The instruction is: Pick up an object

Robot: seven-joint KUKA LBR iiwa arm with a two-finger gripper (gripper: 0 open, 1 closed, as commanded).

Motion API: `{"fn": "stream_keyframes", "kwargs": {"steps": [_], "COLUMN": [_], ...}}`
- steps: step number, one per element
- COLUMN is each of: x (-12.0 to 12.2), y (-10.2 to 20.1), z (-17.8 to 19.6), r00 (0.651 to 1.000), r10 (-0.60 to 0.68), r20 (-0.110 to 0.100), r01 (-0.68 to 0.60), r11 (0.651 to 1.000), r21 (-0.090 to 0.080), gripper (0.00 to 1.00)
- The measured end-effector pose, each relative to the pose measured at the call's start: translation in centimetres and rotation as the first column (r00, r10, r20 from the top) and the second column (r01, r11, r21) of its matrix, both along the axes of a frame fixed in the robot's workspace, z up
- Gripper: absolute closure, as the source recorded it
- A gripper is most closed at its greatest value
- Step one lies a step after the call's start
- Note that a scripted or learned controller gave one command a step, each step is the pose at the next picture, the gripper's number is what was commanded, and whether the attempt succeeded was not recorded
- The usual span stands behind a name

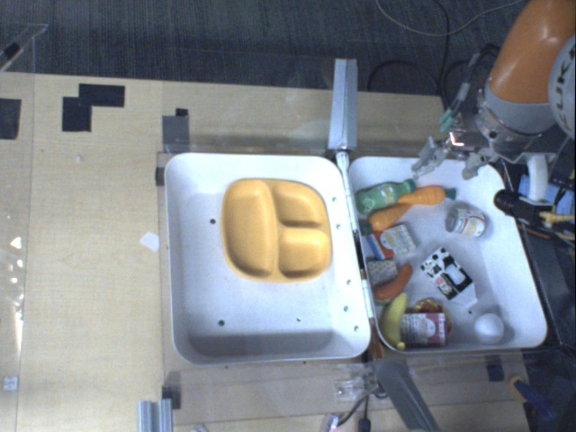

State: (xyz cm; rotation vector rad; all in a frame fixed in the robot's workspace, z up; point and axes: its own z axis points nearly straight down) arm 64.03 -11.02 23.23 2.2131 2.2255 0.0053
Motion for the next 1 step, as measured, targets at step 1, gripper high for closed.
{"fn": "stream_keyframes", "kwargs": {"steps": [1], "x": [-1.27], "y": [-2.98], "z": [-10.64], "r00": [0.992], "r10": [0.13], "r20": [0.001], "r01": [-0.13], "r11": [0.992], "r21": [-0.001], "gripper": [0.0]}}
